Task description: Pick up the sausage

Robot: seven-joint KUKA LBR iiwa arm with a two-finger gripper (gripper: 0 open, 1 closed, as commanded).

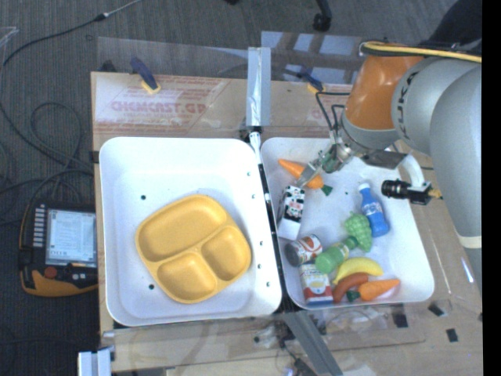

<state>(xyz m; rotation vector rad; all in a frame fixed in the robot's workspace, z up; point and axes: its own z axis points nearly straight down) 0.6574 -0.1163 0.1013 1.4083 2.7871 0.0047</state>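
Near the right white bin's (427, 276) front rim, the reddish-brown toy sausage (345, 286) lies wedged under a yellow banana (358, 269), awkward to reach. Above the far end, the gripper (330, 161) hovers, its grasp impossible to tell.

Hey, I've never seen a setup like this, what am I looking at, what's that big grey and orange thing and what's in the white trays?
That is a robot arm, seen by one camera fixed above the bench. It reaches in from the right, and its pincer hangs over the far end of the right bin. That bin holds toy food: a sausage near the front, a banana, carrots, grapes and a blue bottle. The left bin holds a yellow divided plate. I see nothing held in the pincer.
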